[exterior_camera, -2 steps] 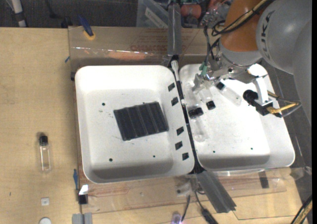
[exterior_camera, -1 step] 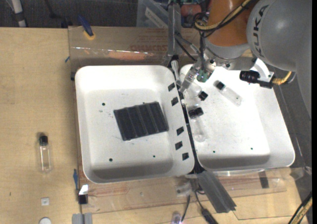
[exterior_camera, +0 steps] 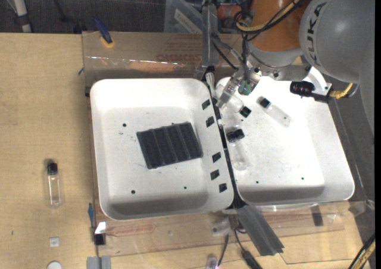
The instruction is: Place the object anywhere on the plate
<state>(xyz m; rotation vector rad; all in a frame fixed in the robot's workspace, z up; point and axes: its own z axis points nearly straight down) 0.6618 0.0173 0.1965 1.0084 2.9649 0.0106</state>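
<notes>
Camera view, single frame. Notes by K and M.

K: Gripper (exterior_camera: pixel 237 88) position?

M: Upper centre of the frame, over the upper left corner of the right bin (exterior_camera: pixel 297 160), close to the wall shared with the left bin (exterior_camera: pixel 107 92). I cannot tell whether it is open or closed, as clear and pale parts overlap there. Nothing is seen to be held.

K: Task object?

M: Clear vial (exterior_camera: pixel 275 111) with a black cap, lying flat on the right bin floor, just right of the gripper and apart from it. Its long axis runs from upper left to lower right, with the cap at the upper left end.

K: Other vials?

M: Second vial (exterior_camera: pixel 237 150) lies beside the right bin's left wall. Its long axis runs nearly top to bottom and its black cap points toward the top of the frame. A small dark piece (exterior_camera: pixel 244 110) sits between it and the gripper, too small to identify. A third vial (exterior_camera: pixel 53 184) lies on the bench (exterior_camera: pixel 36 101) at lower left, cap toward the top.

K: Plate?

M: Dark ribbed plate (exterior_camera: pixel 169 144), rectangular, sits flat in the middle of the left bin, slightly rotated. Nothing rests on it, and it is well apart from the clear vial.
</notes>
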